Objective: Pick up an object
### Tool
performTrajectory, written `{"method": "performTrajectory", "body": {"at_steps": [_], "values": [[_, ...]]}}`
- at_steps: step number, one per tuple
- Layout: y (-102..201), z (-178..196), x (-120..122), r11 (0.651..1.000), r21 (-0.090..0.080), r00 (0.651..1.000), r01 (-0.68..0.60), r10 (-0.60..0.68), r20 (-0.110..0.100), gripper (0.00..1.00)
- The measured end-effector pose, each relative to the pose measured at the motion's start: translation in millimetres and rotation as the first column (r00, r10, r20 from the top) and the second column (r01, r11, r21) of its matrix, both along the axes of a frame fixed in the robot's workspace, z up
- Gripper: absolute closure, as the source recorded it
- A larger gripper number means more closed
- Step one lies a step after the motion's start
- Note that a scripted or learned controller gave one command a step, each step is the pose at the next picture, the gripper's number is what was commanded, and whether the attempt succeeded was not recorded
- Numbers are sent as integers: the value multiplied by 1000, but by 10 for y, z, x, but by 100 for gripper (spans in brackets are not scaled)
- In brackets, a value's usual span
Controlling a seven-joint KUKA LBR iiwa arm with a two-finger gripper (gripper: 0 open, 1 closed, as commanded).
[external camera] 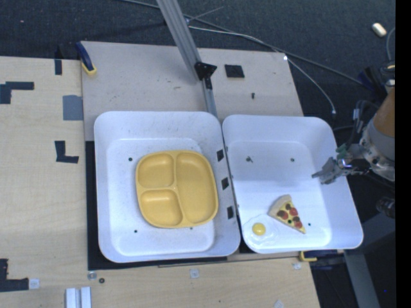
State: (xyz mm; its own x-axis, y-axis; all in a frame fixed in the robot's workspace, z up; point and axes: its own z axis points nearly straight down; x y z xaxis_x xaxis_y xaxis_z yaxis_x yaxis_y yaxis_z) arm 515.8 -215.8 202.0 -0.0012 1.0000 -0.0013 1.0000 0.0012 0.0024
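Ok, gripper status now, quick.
Gripper: over the right edge of the right bin, nothing seen between its fingers; open or shut cannot be told.

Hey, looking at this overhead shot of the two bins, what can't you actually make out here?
- Gripper: small and blurred at the right bin's rim, so its state is unclear.
- Arm: cut off by the camera view's right edge.
- Small yellow object: too small to identify, near the pizza slice toy.
- Bin floor under the yellow divided plate: covered by the plate in the left bin.
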Motion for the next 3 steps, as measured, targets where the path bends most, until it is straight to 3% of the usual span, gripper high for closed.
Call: {"method": "performTrajectory", "body": {"at_steps": [2, 3], "values": [[975, -104, -20, 1000, 3, 1000, -4, 4, -5, 100], [1449, 16, -51, 1000, 3, 1000, -5, 5, -4, 100]]}}
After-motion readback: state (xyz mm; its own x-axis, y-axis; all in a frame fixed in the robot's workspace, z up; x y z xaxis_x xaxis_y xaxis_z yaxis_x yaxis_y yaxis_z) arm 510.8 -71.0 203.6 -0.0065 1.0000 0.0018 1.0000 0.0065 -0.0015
